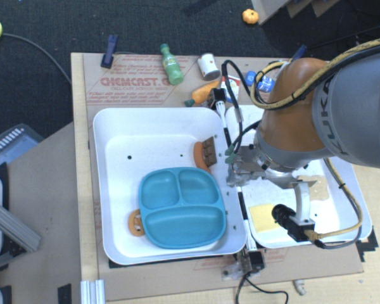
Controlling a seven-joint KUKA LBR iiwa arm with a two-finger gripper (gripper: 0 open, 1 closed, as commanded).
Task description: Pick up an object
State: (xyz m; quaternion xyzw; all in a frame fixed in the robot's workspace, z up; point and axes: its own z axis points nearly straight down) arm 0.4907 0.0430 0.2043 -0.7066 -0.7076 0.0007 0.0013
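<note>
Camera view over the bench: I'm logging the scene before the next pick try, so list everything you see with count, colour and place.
Shallow plastic bins: two, white, side by side on the bench.
Divided plastic plate: one, blue, left bin.
Brown block-like toy: one, left bin, by the right wall.
Small orange piece: one, partly under the plate's left edge.
Flat yellow square: one, right bin.
Green toy bottle: one, on the bench behind the bins.
Small white cylinder: one, behind the bins.
Orange carrot-like toy: one, behind the bins.
Arm: one, grey and orange, over the right bin.
</note>
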